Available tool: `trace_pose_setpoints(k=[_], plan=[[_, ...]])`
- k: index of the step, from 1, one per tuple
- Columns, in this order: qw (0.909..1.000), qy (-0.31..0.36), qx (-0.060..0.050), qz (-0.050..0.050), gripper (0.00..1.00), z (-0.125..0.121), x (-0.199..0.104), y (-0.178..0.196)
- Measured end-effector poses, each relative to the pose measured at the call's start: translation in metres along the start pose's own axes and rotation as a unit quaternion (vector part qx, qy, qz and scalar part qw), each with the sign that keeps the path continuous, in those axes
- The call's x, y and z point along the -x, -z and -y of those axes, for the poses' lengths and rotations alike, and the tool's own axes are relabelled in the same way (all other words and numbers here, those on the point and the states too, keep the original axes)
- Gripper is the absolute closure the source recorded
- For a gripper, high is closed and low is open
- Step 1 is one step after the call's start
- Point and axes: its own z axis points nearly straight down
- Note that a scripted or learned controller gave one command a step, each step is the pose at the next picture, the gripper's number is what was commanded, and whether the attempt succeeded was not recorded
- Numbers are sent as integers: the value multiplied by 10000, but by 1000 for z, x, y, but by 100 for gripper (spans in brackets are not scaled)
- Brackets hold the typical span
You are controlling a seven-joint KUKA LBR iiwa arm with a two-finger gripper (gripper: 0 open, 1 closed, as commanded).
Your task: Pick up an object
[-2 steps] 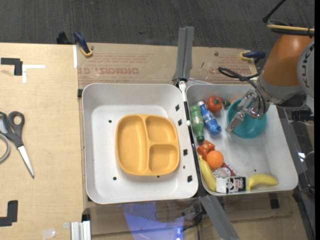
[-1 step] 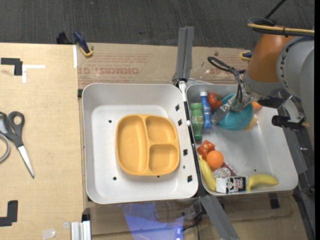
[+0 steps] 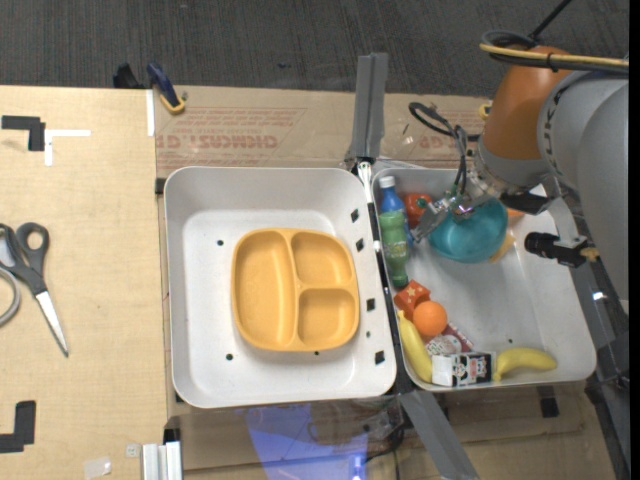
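The right bin holds several objects. A green bottle with a blue cap lies along its left wall. A teal bowl sits at the back, with a small red item beside it. Toward the front are a red block, an orange, a banana, a black and white box and a second banana. My gripper hangs low over the bin's back part, at the teal bowl's upper left edge. The arm's wrist covers part of the bowl.
The left bin holds a yellow divided plate. Scissors lie on the bench at far left. A blue clip sits behind the left bin. A grey divider post rises between the bins.
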Motion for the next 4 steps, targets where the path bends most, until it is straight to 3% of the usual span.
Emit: trace_pose_setpoints(k=[1, 2, 3, 4], plan=[[10000, 26, -27, -63, 100, -1, -5, 9], [9942, 1077, 58, 21, 100, -21, -29, 164], [9976, 695, 45, -1, 100, -17, -106, 141], [9976, 685, 56, 8, 100, 24, -187, 95]])
